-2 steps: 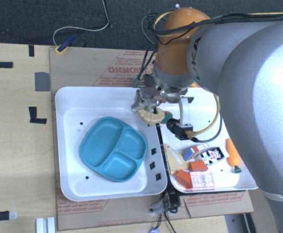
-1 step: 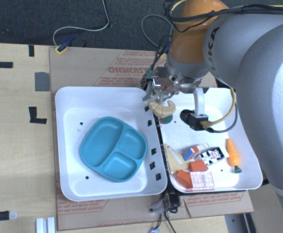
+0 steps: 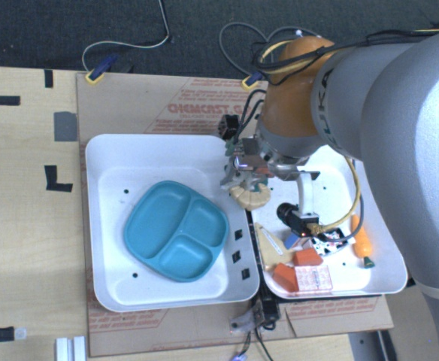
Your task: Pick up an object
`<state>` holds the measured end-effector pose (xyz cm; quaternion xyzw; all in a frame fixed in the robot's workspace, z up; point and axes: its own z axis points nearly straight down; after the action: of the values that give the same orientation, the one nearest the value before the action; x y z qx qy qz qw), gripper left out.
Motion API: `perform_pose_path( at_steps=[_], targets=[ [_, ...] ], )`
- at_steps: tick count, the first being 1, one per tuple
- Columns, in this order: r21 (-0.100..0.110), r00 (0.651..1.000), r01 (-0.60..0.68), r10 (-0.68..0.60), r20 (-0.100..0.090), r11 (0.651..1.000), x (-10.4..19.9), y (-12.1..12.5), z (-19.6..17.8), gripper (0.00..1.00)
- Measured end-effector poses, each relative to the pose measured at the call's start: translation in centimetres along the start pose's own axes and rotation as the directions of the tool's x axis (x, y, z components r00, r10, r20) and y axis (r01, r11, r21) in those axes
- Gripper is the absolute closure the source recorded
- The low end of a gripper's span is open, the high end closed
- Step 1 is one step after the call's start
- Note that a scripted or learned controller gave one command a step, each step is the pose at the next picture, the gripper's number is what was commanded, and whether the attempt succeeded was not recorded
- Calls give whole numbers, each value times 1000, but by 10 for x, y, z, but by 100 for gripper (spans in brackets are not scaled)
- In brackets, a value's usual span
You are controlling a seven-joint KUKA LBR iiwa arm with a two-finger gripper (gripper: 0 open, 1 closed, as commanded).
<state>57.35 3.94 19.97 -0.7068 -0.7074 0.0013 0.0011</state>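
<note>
My gripper (image 3: 247, 183) hangs over the divide between the two white bins, at the top of the gap. A tan, round, flat object (image 3: 250, 195) sits between its fingers, just under the wrist, and appears lifted above the rims. The gripper is shut on it. The arm's grey and orange body covers the upper part of the right bin (image 3: 391, 275).
A blue divided plate (image 3: 176, 230) lies in the left bin (image 3: 99, 156). The right bin holds an orange carrot (image 3: 363, 244), a red block (image 3: 307, 258), a red box with a white label (image 3: 310, 279), a black-and-white spotted thing (image 3: 329, 241) and a small blue piece (image 3: 291, 241).
</note>
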Motion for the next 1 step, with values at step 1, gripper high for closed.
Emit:
perform_pose_path(
  at_steps=[1],
  targets=[
    [-2, 1000, 3, -3, -1, 1000, 66, -2, -25, 100]
  ],
)
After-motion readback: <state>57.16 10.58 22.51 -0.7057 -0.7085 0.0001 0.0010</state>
